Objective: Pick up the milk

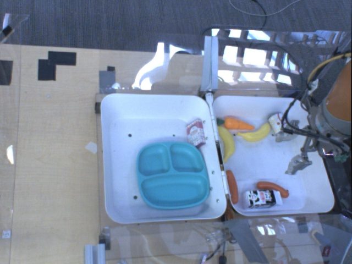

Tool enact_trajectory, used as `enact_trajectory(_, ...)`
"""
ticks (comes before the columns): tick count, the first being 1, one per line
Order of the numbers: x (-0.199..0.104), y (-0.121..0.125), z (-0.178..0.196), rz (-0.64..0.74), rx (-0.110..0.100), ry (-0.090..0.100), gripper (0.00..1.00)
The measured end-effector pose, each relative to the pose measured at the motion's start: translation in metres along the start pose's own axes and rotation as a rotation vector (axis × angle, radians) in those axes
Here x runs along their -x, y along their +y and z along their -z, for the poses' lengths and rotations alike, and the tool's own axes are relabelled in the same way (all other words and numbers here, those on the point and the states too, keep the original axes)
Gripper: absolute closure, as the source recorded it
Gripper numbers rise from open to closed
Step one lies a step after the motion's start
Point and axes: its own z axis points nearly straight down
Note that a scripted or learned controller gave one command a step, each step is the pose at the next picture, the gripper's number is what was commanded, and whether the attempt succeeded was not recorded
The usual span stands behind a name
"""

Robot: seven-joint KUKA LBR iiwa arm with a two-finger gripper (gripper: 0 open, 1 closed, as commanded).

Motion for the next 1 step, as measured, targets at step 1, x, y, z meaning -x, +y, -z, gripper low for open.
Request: enact_trajectory(1, 0.0033, 0.0011, 0.0123, -0.002, -0.001, -0.011, 1.00)
